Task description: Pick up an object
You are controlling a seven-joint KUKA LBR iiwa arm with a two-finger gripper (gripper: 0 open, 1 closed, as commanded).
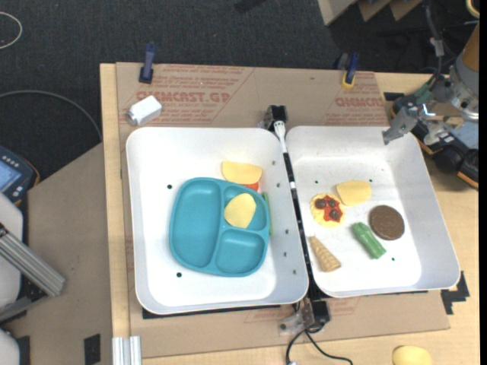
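Gripper (397,130) sits at the far right rim of the right bin (434,204), above the floor, nothing in it. How far it's spread I can't tell from this slant.

Candidates, all in the right bin: pizza toy (328,209), yellow wedge (353,192) just beside it, brown disc (386,222), green cylinder (368,240), cone (325,255).

Risks:
- pizza and wedge nearly touching, so a descent there likely nudges one and closes on neither
- disc lies flat (little edge to pinch)
- cylinder may roll away
- descent by the rim could clip the wall
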